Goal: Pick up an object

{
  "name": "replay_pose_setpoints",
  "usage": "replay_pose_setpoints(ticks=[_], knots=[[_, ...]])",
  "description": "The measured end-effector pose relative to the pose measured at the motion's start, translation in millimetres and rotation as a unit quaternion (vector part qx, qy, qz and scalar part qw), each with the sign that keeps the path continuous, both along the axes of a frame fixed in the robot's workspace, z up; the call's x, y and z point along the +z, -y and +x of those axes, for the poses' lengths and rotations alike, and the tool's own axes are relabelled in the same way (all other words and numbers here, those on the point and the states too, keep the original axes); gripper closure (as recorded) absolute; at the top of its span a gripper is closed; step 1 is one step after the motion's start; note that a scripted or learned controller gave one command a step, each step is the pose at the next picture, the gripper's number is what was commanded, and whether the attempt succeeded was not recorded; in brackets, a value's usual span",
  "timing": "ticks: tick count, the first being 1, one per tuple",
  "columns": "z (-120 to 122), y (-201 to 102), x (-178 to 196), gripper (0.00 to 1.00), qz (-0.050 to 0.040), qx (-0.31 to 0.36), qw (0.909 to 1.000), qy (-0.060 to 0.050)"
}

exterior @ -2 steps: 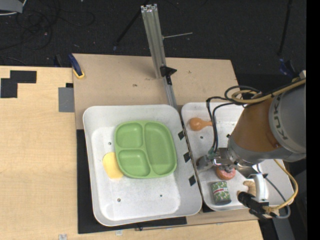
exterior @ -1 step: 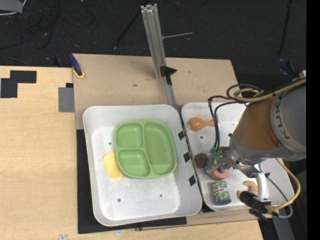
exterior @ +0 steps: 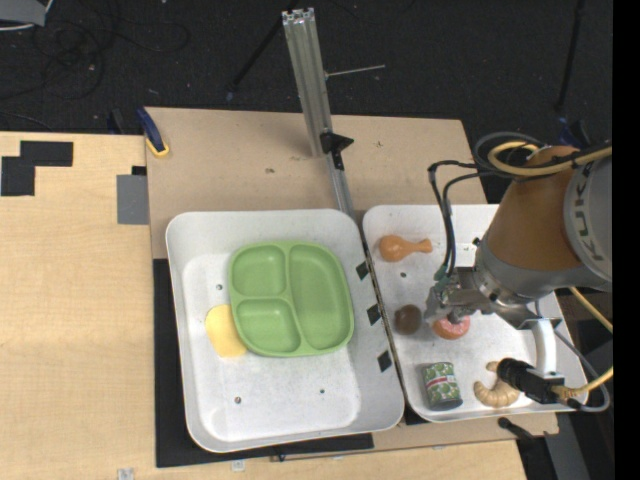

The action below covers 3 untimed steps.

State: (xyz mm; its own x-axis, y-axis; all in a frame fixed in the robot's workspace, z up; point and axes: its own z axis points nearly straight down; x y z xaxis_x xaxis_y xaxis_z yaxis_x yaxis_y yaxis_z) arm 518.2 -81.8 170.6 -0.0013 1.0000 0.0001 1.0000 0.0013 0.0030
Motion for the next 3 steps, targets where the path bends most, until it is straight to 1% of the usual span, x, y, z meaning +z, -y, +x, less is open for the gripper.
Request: replay_pose_setpoints(ticks=[1, 2, 3], knots=[[1, 1, 53, 1.0, -0.0002, 0.0, 1.0, 0.0], [13, -52, 62, 1.0, 0.0009, 0.002, 1.0, -0.002], [30, -101, 49, 1.0, 0.0003, 0.001, 1.0, -0.003]])
